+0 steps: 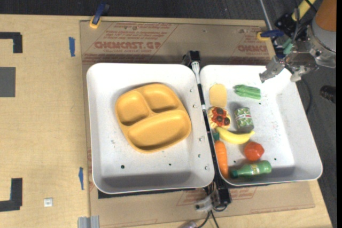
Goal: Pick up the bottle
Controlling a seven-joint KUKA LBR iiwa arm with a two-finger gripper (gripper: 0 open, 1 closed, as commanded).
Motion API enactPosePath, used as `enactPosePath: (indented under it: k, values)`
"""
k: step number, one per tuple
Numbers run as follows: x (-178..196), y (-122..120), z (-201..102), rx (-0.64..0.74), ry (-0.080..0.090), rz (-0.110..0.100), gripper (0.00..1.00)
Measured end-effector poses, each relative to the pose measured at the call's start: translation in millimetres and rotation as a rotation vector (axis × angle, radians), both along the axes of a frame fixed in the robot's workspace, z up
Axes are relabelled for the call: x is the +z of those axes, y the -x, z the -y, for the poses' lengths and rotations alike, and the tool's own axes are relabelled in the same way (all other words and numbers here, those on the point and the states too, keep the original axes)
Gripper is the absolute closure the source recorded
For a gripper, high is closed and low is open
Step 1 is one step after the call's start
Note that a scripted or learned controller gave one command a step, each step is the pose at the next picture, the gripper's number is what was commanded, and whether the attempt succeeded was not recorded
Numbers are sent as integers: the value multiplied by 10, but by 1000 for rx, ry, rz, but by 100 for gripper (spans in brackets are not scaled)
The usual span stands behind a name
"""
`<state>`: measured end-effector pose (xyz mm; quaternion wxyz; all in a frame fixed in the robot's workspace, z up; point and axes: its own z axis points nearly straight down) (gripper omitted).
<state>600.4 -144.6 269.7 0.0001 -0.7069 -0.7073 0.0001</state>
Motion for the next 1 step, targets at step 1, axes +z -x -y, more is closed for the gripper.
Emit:
enactPosePath:
  k: [1]
  values:
    - [-1697,-328,556,-78,-1,-1,0]
